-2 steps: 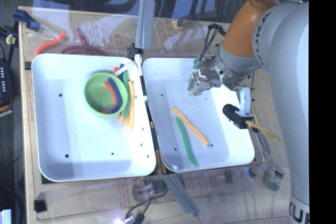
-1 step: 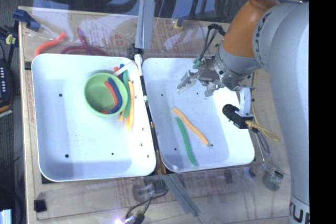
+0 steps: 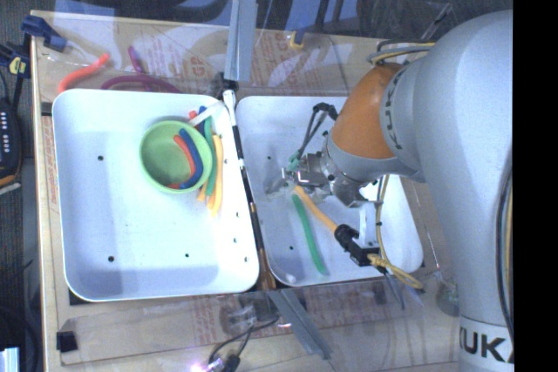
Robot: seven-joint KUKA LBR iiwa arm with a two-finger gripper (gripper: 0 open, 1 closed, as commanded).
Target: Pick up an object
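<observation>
My gripper (image 3: 293, 177) hangs low over the middle of the right bin (image 3: 270, 122), under the arm's orange band. Just below it lies a long green stick (image 3: 310, 238), running toward the bin's front edge. A yellow-orange stick (image 3: 319, 215) lies slantwise next to the green one, its upper end close under the gripper. In the left bin (image 3: 105, 231) a green bowl (image 3: 166, 154) holds a red and a blue curved piece, with yellow and orange sticks (image 3: 215, 179) along its right side. I see nothing between the gripper's tips.
The bins' shared wall (image 3: 247, 187) runs just left of the gripper. A red tube (image 3: 139, 84) and an orange piece (image 3: 83, 71) lie on the bench behind the left bin. The arm's grey body covers the right bin's right side.
</observation>
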